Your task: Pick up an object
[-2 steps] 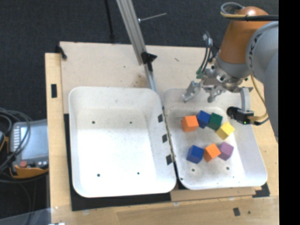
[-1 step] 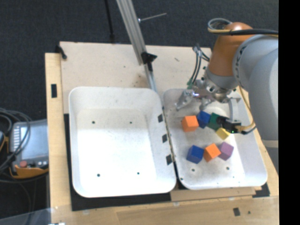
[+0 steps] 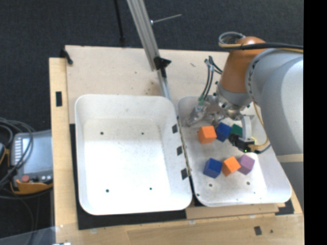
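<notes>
Several small cubes lie in the right bin (image 3: 271,188). An orange cube (image 3: 207,134), a blue cube (image 3: 223,131) and a green cube (image 3: 236,130) sit in a row near the bin's far side. Closer to the front are another blue cube (image 3: 212,167), an orange cube (image 3: 231,165) and a purple cube (image 3: 247,164). My gripper (image 3: 196,115) hangs low at the bin's far left corner, just up and left of the first orange cube. Nothing shows in its grasp. The wrist and orange band (image 3: 237,73) rise behind it.
The left bin (image 3: 82,137) lies beside the right one, and their rims meet at a black-clipped divider (image 3: 181,149). A slanted aluminium pole (image 3: 145,34) stands behind the bins. A pendant and cables (image 3: 25,162) lie off the bench's left edge.
</notes>
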